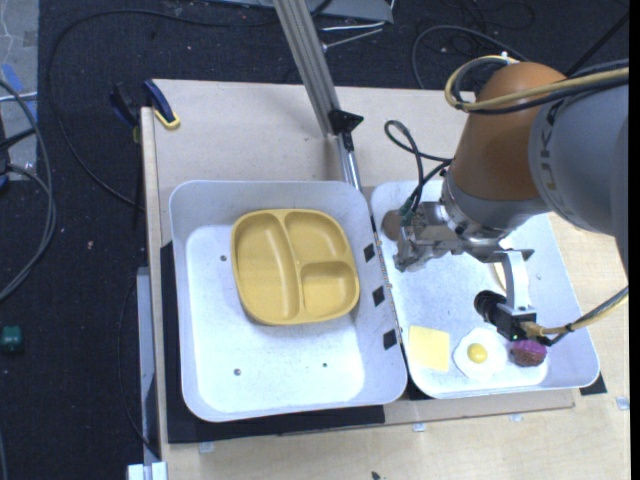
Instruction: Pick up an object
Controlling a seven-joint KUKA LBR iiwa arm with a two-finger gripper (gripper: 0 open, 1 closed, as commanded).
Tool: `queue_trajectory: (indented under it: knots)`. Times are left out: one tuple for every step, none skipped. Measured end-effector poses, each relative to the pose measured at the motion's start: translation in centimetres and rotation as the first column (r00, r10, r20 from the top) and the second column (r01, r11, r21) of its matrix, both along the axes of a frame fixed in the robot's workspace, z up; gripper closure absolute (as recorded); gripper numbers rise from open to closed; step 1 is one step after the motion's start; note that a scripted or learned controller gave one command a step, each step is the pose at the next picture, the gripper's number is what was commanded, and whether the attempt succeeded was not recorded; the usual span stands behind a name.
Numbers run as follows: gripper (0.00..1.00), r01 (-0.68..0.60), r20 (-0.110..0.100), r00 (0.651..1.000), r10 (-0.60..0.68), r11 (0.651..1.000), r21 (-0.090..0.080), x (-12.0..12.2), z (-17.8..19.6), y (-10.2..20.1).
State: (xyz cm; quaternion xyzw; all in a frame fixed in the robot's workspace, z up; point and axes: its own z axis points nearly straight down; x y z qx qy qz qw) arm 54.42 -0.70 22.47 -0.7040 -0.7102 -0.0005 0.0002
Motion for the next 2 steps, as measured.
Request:
queue_trajectory:
  knots:
    - [1.0, 0.0, 0.0, 1.0, 0.0, 1.0, 0.0, 0.2, -0.3, 5.4]
    - [1.0, 0.001, 0.0, 1.0, -0.001, 1.0, 0.0, 1.2, -0.8, 10.0]
